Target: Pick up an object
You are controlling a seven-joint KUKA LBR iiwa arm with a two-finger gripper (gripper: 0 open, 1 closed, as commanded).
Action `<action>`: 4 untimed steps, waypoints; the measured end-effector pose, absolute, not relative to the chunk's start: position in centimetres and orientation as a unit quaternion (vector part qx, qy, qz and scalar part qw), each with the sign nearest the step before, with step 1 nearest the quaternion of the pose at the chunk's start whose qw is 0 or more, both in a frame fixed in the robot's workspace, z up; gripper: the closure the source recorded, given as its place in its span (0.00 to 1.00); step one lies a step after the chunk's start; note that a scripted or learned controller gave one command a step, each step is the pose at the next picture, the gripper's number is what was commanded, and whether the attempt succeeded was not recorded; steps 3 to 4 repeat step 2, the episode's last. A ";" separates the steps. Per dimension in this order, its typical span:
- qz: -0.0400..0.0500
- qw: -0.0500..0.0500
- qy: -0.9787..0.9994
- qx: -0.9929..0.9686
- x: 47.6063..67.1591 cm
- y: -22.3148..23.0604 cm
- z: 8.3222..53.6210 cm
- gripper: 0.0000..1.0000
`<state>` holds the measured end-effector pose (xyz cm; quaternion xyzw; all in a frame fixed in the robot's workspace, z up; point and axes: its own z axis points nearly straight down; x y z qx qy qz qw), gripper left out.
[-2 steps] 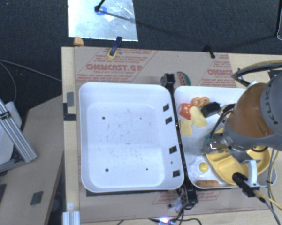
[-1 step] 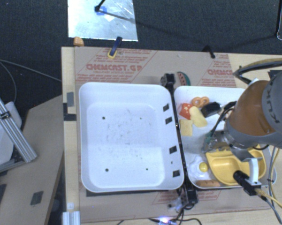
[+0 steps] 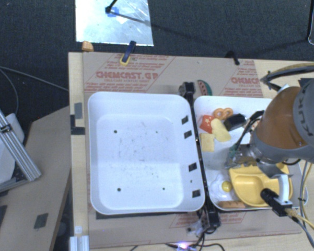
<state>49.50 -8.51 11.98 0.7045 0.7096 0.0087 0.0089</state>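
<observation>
Gripper [image 3: 240, 158] set low in the right bin [image 3: 224, 99], at the back edge of a yellow scoop [image 3: 248, 188] — whether it is parted or closed cannot be told from here, since the grey wrist covers it. Candidate objects all lie in this bin: the scoop, a small yellow ball [image 3: 226, 186] just beside it, and farther back a pale yellow block [image 3: 219, 130], a red piece [image 3: 206, 123] and an orange pretzel shape [image 3: 222, 112]. Good practice, I would judge — straddle one thin edge of the scoop squarely, close firmly, then lift straight up.
</observation>
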 end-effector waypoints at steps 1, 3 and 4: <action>0.010 0.008 0.711 0.703 49.6 -8.4 13.0 1.00; 0.011 0.009 0.711 0.703 49.7 -8.3 14.0 1.00; 0.011 0.009 0.711 0.703 49.7 -8.3 14.0 1.00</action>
